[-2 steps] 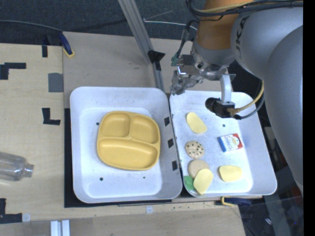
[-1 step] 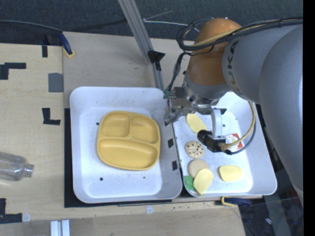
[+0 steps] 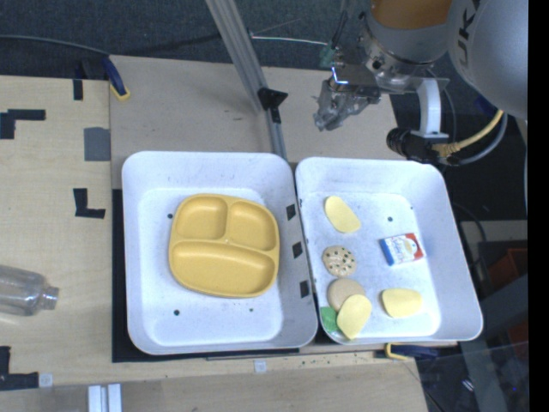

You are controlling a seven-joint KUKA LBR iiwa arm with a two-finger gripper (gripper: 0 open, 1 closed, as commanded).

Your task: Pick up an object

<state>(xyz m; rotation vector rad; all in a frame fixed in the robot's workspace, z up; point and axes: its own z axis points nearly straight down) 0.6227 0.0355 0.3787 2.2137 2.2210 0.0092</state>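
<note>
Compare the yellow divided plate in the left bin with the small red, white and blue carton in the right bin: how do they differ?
The yellow divided plate is far larger than the small carton. The plate is one plain yellow colour, while the carton is printed red, white and blue. The plate is rounded with three compartments; the carton is a boxy rectangle. The plate lies alone in its bin; the carton has other items near it. Both rest flat in a white bin.

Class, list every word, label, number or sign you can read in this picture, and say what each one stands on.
"UKA": grey letters on the arm's casing at the top right; the first letter of the brand is cut off by the orange band.
Small red, white and blue packet in the right bin: it carries print, too small and blurred to read.
No other text is legible.
</note>
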